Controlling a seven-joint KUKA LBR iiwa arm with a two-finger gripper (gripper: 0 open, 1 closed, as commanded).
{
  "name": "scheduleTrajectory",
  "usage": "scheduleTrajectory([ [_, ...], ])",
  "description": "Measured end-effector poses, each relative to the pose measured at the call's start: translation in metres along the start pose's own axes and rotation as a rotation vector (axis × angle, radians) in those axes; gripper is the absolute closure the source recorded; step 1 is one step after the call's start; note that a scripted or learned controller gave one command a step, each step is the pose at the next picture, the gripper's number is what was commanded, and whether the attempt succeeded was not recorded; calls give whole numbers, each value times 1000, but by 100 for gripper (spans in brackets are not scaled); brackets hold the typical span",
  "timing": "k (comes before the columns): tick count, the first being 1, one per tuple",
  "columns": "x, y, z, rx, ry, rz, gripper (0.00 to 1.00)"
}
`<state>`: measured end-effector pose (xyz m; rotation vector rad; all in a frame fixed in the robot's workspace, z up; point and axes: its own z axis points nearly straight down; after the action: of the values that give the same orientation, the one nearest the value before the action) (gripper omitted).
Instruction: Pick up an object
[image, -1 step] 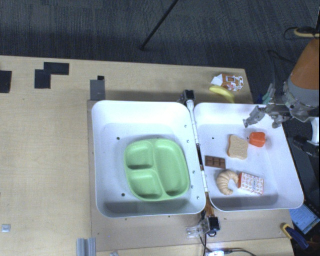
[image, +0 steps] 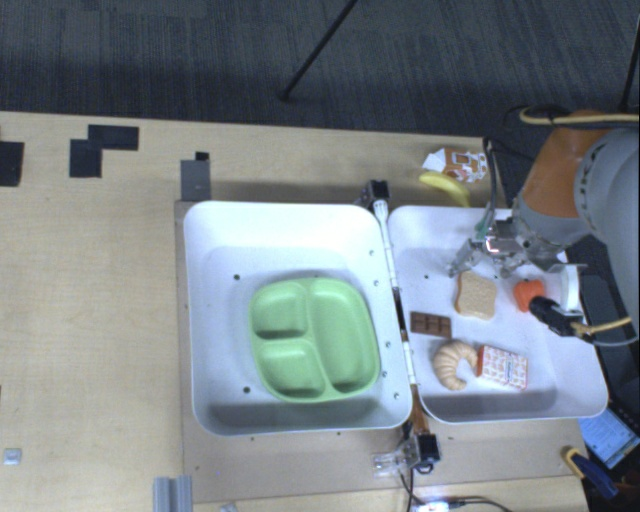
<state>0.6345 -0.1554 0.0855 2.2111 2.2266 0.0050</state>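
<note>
We see a pale wooden bench (image: 90, 330) with a smooth matte top, and on it two shallow white plastic bins with rounded corners, set side by side and touching along a shared rail. The left bin (image: 215, 300) holds a glossy light-green divided plate (image: 313, 338), a rounded rectangle with three compartments, lying flat near the bin's middle. The right bin (image: 560, 395) holds the small things.

The grey arm (image: 600, 195) with its orange band comes in from the right, far side, and its metal gripper (image: 490, 258) hangs over the far half of the right bin, just beyond the bread slice (image: 476, 296). We cannot tell how the gripper is set (the tips are a blur of thin metal against the white).

The bread slice is tan, squarish and flat, lying near the bin's centre. Nearer to us lies a curved golden croissant (image: 454, 363), and just to its right, almost touching, a flat red-and-white printed packet (image: 503, 366). A small dark-brown chocolate bar (image: 431, 324), rectangular and segmented, sits to the left between bread and croissant. An orange rounded object (image: 528, 294) rests to the right of the bread, partly under the arm's fittings.

Outside the bin, at the far edge, lie a yellow banana (image: 442, 185) and a small crumpled wrapper (image: 460, 163).
</note>
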Motion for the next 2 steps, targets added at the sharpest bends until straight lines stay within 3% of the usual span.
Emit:
scheduleTrajectory([
  [1,1,1,-11,-3,0,-4,100],
  [2,1,1,-11,-3,0,-4,0],
])
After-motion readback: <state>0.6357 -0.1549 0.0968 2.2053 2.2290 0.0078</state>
